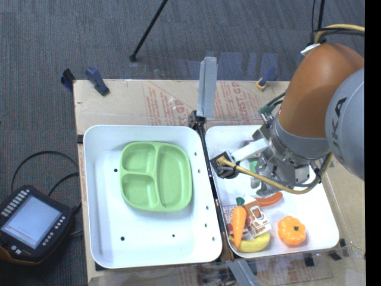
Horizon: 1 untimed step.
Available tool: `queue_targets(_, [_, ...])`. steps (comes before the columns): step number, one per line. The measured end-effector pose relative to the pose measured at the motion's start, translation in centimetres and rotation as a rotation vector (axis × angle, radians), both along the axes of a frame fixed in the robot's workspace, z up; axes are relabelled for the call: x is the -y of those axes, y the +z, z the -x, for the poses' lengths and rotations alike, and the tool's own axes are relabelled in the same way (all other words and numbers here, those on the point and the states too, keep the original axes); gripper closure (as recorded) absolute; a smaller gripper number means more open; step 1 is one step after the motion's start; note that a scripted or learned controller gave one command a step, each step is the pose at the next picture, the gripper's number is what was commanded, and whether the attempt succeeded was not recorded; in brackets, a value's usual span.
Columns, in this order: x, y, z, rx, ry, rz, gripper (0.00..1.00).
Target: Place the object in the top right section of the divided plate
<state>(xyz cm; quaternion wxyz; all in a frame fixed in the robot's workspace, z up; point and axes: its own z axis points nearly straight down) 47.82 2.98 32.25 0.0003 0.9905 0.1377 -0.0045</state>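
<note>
The green divided plate (pixel 156 176) lies in the left white bin (pixel 101 231), with two small sections on its left and one long section on its right. My gripper (pixel 264 185) hangs low over the right bin (pixel 324 219), just above a red-orange curved toy (pixel 269 199). The bulky grey and orange arm (pixel 315 112) hides much of the gripper. Near the front of the right bin lie an orange carrot (pixel 238 222), a yellow banana (pixel 255 243), a small printed box (pixel 259 219) and an orange pumpkin-like toy (pixel 292 230).
A black fitting with a yellow hose (pixel 225 163) sticks out from the wrist toward the wall between the bins. A grey upright post (pixel 207 91) stands behind that wall. A teach pendant (pixel 30 222) lies on the floor at left.
</note>
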Motion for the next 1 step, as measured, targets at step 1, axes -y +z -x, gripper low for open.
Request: queue_targets(1, [-21.15, -3.57, 0.11, 0.003, -0.038, 0.002, 1.00])
